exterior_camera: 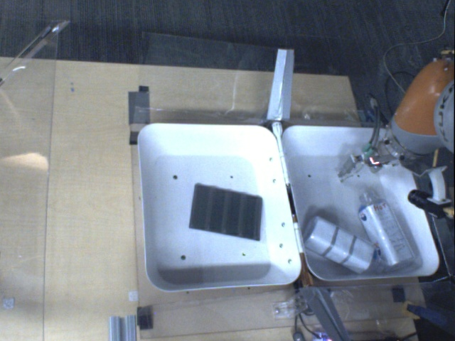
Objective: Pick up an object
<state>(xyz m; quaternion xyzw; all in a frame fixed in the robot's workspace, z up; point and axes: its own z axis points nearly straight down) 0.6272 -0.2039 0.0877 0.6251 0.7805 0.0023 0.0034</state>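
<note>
Bench (78, 190) (pale wood) on dark carpet (178, 6)

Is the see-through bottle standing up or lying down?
Lying down. The clear bottle rests on its side on the floor of the right bin, its long body stretched flat beside the grey pack.

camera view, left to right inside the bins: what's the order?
Dark ribbed mat in the left bin → grey rounded pack in the right bin → clear plastic bottle. The claw hangs above the right bin's far part, over the span of the pack and bottle, so it's left unordered.
</note>
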